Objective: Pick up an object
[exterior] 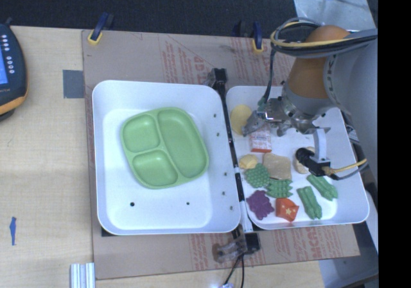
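Over a wooden bench, the arm (334, 68) reaches in from the right above two white bins. Left bin (112, 213) carries a green three-part tray (165, 146), lying flat near its middle. Right bin (347, 216) carries a scatter of small toy food: a pale yellow piece (241, 117) at its far left, a red-and-white packet (260, 142) just beside the gripper, a tan slab (278, 165) near the middle, a dark green waffled piece (258, 176) touching that slab, a purple piece (259, 204) and a red piece (286, 209) at the near edge, and a long green piece (309, 202) to their right. Hanging low over the far part of this bin, the gripper (277, 120) sits just right of the yellow piece; whether it is spread or pressed together cannot be told from this slant, and nothing is seen pinched. By judgement, these toys are light, stiff and smooth plastic, so a pinch across the narrow sides of the yellow piece or the packet should serve best. Red print on the cardboard underlay is too small to read.
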Controlling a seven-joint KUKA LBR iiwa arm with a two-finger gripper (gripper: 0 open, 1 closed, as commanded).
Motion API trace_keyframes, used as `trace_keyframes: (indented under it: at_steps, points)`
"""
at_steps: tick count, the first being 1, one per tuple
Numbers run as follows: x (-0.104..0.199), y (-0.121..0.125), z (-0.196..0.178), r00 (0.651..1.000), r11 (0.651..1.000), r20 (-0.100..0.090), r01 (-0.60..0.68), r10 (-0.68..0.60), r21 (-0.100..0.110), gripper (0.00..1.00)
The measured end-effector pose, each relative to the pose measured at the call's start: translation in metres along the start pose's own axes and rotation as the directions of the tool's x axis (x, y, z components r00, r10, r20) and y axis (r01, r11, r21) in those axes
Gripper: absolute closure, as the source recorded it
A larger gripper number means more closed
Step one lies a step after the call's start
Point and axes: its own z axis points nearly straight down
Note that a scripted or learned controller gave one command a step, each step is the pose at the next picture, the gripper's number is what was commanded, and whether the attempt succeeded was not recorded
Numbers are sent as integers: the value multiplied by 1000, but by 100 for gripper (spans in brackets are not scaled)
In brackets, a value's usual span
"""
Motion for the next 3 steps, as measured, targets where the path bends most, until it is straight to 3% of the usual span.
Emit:
trace_keyframes:
  at_steps: [1,2,3]
  points:
    - [-1,35,-1,1000,1000,2,0,0,4,0]
    - [0,34,-11,1000,1000,1,2,-2,5,100]
    - [0,34,-11,1000,1000,1,3,-3,6,0]
